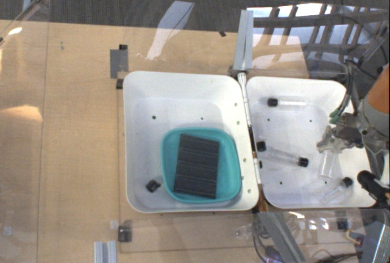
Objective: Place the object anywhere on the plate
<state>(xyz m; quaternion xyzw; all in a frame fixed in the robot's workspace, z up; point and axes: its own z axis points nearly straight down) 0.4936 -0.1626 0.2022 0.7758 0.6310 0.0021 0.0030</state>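
Camera view: gripper (332, 145) hangs over the right bin (292, 88), apparently poised to pick; its state cannot be told. Clear tube (328, 164) lies just beneath it. Teal plate (167, 149), bearing a dark block (197, 165), sits well apart, leftward.

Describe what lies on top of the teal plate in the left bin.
A dark ribbed rectangular block lies flat on the teal plate. The plate surface beneath it is covered.

Arm (376, 103) runs off the right edge, and the end effector (332, 145) is too blurry to read its fingers.
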